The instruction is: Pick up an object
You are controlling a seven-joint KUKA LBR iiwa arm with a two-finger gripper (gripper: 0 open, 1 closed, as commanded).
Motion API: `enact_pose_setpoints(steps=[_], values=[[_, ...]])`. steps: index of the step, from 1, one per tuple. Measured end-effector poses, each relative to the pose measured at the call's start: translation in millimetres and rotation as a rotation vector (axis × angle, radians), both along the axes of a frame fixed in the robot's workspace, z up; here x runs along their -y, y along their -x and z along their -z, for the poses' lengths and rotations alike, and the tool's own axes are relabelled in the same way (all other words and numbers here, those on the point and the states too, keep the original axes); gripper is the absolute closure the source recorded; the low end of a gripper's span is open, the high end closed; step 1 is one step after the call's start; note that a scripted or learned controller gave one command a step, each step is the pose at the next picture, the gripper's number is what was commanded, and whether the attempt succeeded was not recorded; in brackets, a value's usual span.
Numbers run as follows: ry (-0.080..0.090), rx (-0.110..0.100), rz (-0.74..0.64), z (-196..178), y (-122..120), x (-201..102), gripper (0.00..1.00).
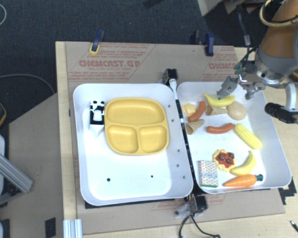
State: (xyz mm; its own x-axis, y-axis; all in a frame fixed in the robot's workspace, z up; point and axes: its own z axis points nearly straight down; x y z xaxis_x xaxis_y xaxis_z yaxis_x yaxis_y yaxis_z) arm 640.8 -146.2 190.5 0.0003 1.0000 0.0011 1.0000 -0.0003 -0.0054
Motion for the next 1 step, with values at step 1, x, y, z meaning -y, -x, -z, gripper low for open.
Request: enact_pose_setpoints(steps=[1], values=[[0.000,0.000,0.000,45.1,7.0,1.6,0.00]])
